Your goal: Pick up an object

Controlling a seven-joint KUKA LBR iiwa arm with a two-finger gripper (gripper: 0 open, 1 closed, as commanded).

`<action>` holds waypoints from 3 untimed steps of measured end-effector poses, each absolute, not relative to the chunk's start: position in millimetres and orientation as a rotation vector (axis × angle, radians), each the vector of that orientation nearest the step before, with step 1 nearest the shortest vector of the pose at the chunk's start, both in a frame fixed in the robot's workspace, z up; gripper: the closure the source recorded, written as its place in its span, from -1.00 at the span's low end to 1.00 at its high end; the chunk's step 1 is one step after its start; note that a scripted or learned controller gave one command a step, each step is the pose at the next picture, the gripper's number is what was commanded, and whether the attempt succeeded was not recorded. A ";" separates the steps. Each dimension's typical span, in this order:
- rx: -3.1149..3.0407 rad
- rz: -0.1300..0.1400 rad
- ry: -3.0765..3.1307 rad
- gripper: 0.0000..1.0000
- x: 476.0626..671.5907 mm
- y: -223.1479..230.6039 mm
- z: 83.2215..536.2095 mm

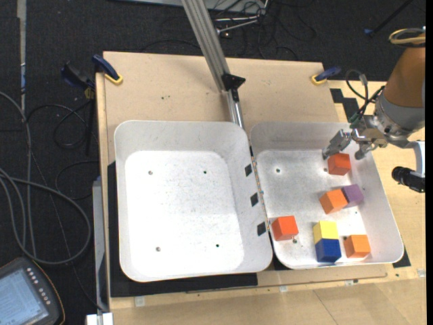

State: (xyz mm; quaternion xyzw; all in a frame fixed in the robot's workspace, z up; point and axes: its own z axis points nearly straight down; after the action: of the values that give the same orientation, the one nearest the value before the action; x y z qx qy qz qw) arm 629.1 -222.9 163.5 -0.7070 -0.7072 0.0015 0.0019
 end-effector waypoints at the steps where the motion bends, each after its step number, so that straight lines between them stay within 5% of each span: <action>1: -2.232 -0.008 -2.232 -1.00 628.2 -224.3 124.0; 2: -2.233 -0.010 -2.236 1.00 629.2 -223.8 133.6; 3: -2.225 -0.006 -2.231 1.00 636.9 -224.2 196.9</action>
State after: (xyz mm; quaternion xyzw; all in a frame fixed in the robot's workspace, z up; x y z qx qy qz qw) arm 636.9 -224.2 196.9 -0.7061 -0.7081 -0.0019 -0.0046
